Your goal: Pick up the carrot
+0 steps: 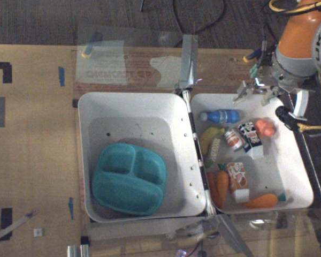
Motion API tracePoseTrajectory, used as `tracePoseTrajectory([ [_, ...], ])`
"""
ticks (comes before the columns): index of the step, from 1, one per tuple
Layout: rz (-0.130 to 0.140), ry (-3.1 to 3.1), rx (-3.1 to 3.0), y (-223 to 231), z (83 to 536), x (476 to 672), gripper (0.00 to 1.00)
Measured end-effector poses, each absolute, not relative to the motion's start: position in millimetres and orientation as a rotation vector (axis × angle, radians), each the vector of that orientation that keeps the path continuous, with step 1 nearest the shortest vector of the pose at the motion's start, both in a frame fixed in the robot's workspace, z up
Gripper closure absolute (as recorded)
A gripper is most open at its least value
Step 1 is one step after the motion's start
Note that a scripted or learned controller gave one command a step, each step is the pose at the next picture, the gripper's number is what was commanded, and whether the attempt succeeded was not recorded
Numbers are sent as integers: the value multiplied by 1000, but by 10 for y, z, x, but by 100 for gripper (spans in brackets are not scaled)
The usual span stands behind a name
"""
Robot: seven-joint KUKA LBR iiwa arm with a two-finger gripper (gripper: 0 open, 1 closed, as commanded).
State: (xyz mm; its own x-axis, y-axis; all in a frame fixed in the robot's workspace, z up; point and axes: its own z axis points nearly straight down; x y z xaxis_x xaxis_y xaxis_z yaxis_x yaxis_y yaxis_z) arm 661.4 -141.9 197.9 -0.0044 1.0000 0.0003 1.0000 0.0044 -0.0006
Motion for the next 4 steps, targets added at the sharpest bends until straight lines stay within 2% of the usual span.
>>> tracePoseTrajectory([
  [1, -2, -2371, -2064, -1624, 1158, 5859, 0],
  [2, -1, -2852, -1316, -2003, 1577, 4939, 0],
  [3, -1, -3020, -879, -2185, 1073, 4803, 0],
  [4, 0, -3120, -430, -2147, 1303, 4815, 0],
])
